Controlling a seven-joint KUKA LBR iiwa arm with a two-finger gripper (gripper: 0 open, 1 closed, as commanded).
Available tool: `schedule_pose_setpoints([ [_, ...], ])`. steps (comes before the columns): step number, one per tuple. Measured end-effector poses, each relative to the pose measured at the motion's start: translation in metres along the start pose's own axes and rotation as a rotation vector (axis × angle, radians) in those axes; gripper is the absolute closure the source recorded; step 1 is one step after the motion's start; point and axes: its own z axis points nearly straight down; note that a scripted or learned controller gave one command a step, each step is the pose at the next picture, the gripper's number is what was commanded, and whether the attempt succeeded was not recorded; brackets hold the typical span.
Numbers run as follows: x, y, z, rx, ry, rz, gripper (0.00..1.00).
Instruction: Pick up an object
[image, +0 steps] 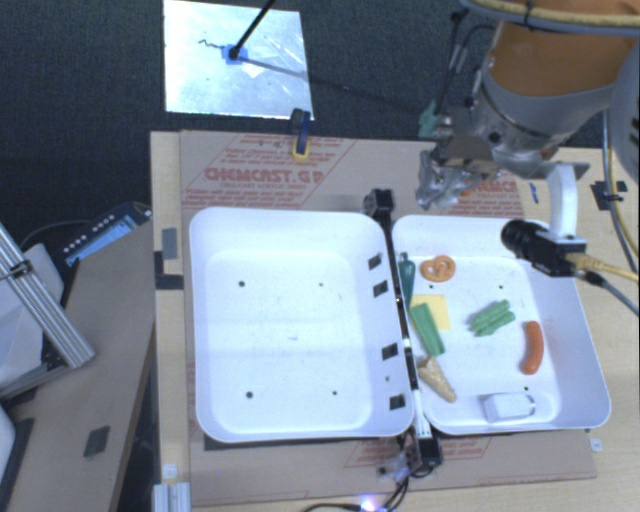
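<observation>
Progress is judged as near zero: nothing is seen held, and the pick is not yet done. Gripper (440, 192) is seen hovering over the far rim of the right-hand bin (585, 385), above the cardboard rather than over any object; whether it is spread or pressed together cannot be told at this angle. Candidate objects are all found in that bin: pretzel (437, 268) nearest the gripper, yellow block (434, 306) with a green stick (427, 332) lying across its near-left side, dark green piece (407, 271) by the divider, green bean bunch (491, 318) mid-bin, orange sausage (532, 347) towards the right wall, beige cone (436, 379) and white block (507, 406) at the near edge. The remaining work is judged to be a move in over one object, a descent, a closing and a lift. The pretzel and bean bunch are judged the easier targets, as they lie apart from their neighbours; the yellow block and green stick are touching, so a clean grasp there is less likely. Left-hand bin (215, 400) is set just beside the first one, joined along a black hinge strip (390, 300). Both are laid on a cardboard sheet (270, 170) with red print, on a pale bench (165, 180). Dark carpet (70, 100) is seen beyond, with a shiny metal plate (270, 70) lying on it and an aluminium rail (40, 310) at the left.
</observation>
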Motion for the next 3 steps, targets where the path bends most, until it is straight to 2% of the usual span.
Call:
schedule_pose_setpoints([
  [1,0.011,0.046,-0.017,0.011,-0.003,0.002,1.00],
  [2,0.034,0.118,-0.033,0.010,-0.003,0.000,1.00],
  [3,0.033,0.045,-0.095,0.014,-0.001,0.001,1.00],
])
